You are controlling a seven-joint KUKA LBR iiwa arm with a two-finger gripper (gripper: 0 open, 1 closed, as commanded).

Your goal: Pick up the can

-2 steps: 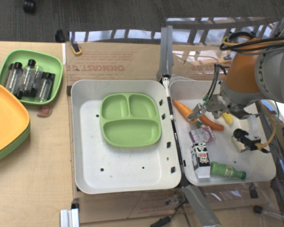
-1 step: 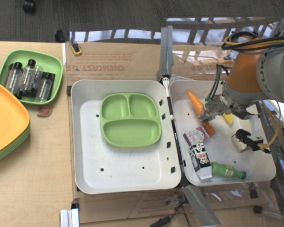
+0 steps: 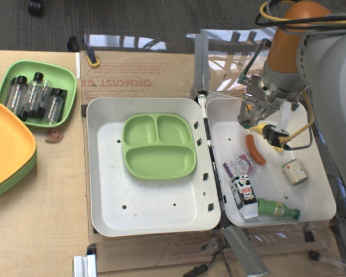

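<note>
In the camera view, the hand [image 3: 255,109] hangs over the far end of the right shallow white bin [image 3: 320,180]. I cannot tell whether it is released or clenched. A dull grey metallic shape [image 3: 246,118] just beneath it may be the can; that is unsure. For a good pick, I judge it should descend straight, centred on that shape and clear of the orange-red sausage [image 3: 255,149] nearby.

Two bins sat side by side. The left bin [image 3: 104,212] held a divided plate [image 3: 159,145]. In the right bin [image 3: 317,206], a sausage [image 3: 255,149] lay behind a packet [image 3: 239,166]; a carton [image 3: 244,196] touched a bottle [image 3: 278,209] at the front, a small box [image 3: 294,172] further right. Left of the bins, a tray of bottles [image 3: 37,94] stood behind stacked plates [image 3: 8,154].
</note>
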